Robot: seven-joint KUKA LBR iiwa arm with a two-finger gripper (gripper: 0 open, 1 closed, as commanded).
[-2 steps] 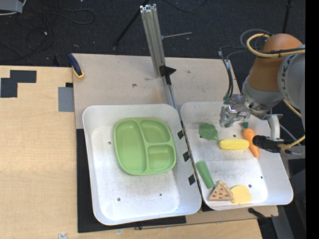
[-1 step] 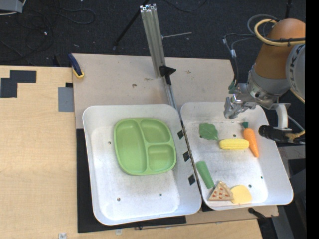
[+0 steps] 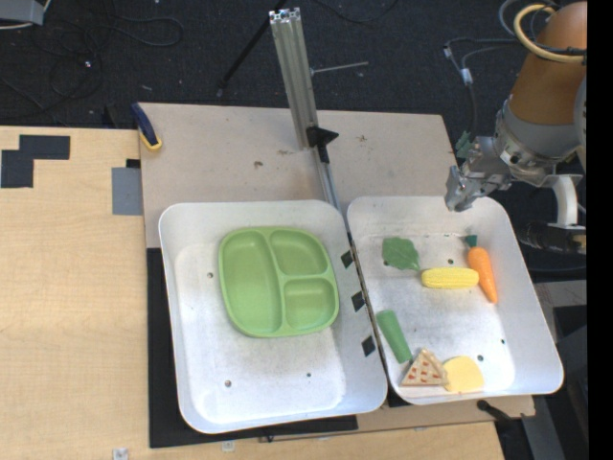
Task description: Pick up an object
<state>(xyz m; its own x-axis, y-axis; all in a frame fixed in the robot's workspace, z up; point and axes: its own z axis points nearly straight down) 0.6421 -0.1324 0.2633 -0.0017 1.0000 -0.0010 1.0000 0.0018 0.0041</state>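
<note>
you are looking down on the right bin point(image 3: 536, 353), where the gripper point(image 3: 462, 195) hangs over the far rim with nothing between its fingers; whether they are apart or together cannot be told from this slant. the task's candidates all lie inside that bin: a toy carrot point(image 3: 482, 270) nearest the gripper, just inside the far rim, a yellow corn cob point(image 3: 450, 278) touching or almost touching the carrot on its bin-centre side, a leafy green piece point(image 3: 400, 254) further toward the bin's left wall, a green pod point(image 3: 393, 335) along that left wall, and a pizza slice point(image 3: 424, 370) beside a yellow wedge point(image 3: 465, 375) at the near rim.

the risk, as it looks from here: the carrot and corn sit so close that a descent on either could catch both, or nudge one aside and close on air. the carrot also lies near the far rim, so a finger may strike the bin wall instead of clearing it. the pizza slice and wedge look flat and low, likely hard to pinch.

beyond the right bin's left wall, the left bin point(image 3: 192, 257) carries a green divided plate point(image 3: 280, 283). behind the seam between the bins an aluminium post point(image 3: 294, 75) rises, well clear of the gripper's likely path. cables trail across the dark floor beyond.
</note>
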